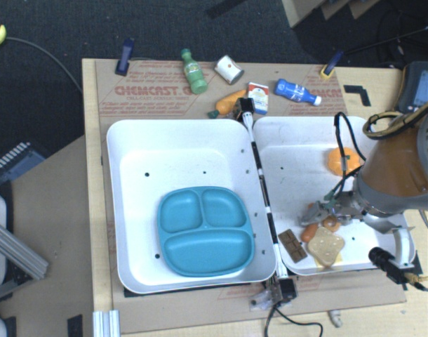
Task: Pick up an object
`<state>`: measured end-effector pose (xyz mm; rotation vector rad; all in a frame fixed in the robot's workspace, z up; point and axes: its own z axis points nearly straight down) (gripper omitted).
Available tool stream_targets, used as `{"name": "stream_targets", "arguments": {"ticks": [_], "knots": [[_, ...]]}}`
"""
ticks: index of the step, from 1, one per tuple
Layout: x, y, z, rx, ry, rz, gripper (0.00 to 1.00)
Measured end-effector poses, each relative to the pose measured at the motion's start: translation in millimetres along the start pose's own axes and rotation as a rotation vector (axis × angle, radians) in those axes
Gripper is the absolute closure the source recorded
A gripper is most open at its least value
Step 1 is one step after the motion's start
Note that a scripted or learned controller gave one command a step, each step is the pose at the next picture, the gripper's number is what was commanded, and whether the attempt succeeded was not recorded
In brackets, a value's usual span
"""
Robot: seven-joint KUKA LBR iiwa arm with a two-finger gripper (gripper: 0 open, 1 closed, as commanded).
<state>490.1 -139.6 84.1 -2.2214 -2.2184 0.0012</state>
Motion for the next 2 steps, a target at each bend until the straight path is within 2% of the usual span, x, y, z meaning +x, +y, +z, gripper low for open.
{"name": "stream_targets", "arguments": {"ticks": [1,2], "knots": [[0,0,-10,-0.002,-0.001,0.0,1.0],[87,-11,-100,-0.002,0.0,-0.003,1.0]]}}
